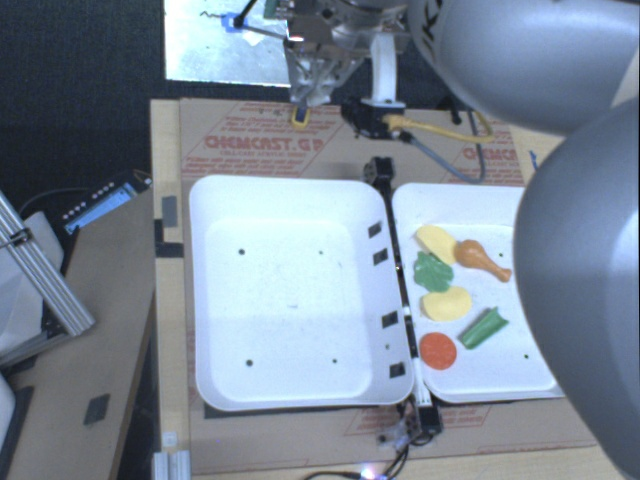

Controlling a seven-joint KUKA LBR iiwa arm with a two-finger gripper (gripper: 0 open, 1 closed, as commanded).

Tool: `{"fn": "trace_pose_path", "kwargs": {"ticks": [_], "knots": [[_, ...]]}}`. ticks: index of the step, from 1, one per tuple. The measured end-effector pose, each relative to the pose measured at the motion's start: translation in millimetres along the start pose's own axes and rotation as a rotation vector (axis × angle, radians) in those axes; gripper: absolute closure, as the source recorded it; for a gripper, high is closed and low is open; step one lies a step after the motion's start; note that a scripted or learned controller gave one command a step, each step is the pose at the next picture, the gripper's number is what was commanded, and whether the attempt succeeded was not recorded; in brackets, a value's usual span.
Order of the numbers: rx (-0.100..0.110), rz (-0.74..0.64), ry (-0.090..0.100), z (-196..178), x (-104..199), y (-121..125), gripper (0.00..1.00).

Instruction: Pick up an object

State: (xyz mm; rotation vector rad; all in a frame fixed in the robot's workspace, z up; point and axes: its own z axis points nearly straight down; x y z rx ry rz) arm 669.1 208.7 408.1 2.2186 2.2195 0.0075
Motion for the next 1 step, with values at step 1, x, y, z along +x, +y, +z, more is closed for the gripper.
{"fn": "trace_pose_path", "kwargs": {"ticks": [1], "knots": [[0.0, -0.007, 0.002, -57.5, 27.5, -31.8, 1.0]]}}
